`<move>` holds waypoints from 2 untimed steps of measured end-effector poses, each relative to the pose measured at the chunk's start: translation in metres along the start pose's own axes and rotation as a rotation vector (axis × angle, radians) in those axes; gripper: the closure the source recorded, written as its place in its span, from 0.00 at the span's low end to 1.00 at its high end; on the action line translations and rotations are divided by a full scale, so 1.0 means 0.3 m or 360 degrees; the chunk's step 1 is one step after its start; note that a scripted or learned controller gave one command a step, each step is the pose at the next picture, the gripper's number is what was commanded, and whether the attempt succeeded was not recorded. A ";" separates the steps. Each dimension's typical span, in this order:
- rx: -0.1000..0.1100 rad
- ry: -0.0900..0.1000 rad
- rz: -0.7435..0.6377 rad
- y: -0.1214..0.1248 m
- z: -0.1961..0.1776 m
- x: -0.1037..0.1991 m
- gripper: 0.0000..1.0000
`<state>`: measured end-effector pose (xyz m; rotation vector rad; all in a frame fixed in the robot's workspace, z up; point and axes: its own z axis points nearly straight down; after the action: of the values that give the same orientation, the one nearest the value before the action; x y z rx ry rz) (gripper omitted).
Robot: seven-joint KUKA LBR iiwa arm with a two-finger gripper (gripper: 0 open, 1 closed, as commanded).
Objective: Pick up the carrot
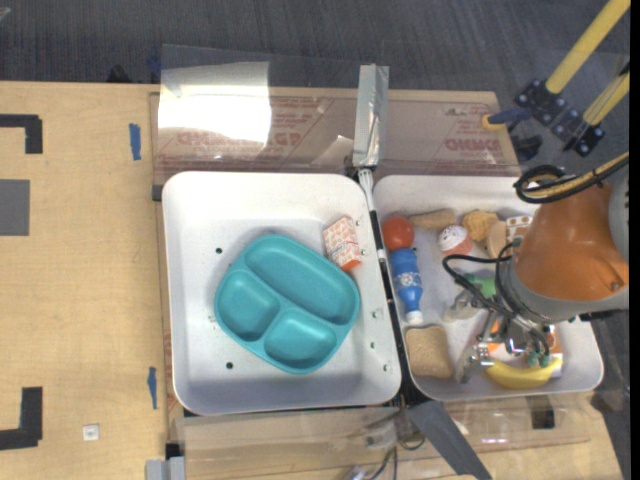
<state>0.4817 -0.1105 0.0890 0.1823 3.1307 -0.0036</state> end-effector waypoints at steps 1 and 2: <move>0.0001 -0.0005 0.0194 0.048 -0.001 0.002 0.00; 0.0002 -0.0020 0.0191 0.051 -0.038 -0.007 1.00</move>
<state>0.4855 -0.0956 0.1003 0.3687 3.1015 -0.0060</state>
